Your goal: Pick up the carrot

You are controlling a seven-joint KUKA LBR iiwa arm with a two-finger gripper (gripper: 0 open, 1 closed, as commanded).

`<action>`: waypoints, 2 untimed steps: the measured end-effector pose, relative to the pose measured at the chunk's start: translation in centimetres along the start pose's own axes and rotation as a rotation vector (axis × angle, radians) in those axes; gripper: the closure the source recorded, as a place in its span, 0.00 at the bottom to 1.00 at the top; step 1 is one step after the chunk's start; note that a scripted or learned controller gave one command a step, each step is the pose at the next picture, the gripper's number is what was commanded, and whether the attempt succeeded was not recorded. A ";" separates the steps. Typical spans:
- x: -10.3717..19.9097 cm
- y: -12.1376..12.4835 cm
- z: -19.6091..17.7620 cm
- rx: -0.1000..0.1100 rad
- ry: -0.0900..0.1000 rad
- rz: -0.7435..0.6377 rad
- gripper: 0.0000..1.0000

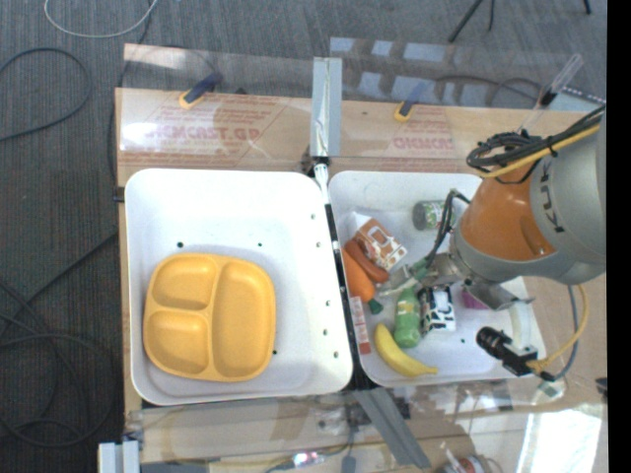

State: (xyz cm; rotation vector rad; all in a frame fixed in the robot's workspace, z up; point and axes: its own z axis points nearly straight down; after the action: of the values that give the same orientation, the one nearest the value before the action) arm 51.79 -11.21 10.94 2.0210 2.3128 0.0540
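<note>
The carrot [358, 275] is an orange stick lying along the left wall of the right bin [394, 197], tilted from upper left to lower right. My gripper [438, 306] hangs low over the middle of the right bin, to the right of the carrot and apart from it. It sits just beside a green bottle [407, 320]. The arm's orange band and grey wrist cover the bin's right part.
A red and white packet [381, 244] lies right next to the carrot's upper end. A banana [398, 354] rests at the bin's front and a small can [428, 214] at the back. The left bin [227, 190] holds a yellow divided plate [209, 315].
</note>
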 end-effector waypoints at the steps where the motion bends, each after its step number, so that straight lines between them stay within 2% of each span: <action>1: 0.8 -1.1 -0.1 -0.002 -0.007 -0.027 0.00; 2: -0.3 -1.4 -0.1 0.006 0.010 -0.155 0.00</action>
State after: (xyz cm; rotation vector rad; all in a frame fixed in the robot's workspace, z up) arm 50.46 -11.69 10.92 1.8410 2.4704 0.0491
